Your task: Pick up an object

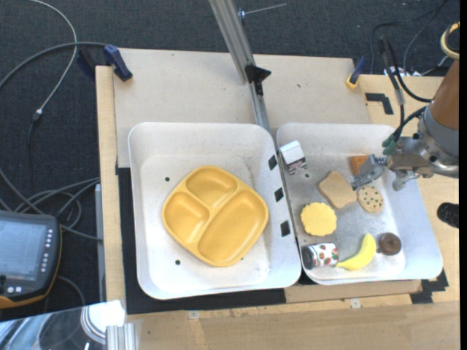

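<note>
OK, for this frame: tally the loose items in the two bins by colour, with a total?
Yellow: 3, divided plate, round waffle, banana
Tan or brown: 3, toast slice, chip cookie, chocolate donut
Orange: 1, piece beside the gripper
White: 2, small carton, printed can
Total: 9

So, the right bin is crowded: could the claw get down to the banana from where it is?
Probably yes: the banana lies uncovered near the front wall, though a can and a brown donut sit close beside it.
</note>
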Robot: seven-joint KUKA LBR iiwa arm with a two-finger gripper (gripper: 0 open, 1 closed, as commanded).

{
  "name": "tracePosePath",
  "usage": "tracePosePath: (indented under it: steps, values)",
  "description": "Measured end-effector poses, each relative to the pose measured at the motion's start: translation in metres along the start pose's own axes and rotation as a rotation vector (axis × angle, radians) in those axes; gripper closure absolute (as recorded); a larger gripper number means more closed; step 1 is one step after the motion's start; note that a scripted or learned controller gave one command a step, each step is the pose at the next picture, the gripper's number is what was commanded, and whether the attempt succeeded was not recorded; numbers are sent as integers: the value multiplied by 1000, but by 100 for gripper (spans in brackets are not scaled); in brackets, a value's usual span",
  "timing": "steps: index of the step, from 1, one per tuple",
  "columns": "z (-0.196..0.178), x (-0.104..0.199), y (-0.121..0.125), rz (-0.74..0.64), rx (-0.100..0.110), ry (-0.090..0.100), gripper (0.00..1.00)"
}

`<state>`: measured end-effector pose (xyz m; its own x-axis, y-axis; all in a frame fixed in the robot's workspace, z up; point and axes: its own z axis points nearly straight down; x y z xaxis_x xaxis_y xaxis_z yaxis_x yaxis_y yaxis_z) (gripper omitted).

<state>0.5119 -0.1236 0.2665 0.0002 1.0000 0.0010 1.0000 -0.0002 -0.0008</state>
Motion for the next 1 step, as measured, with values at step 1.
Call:
tracePosePath:
  steps: [1]
  values:
    - [-11,0,1,-1,-2,0,100]
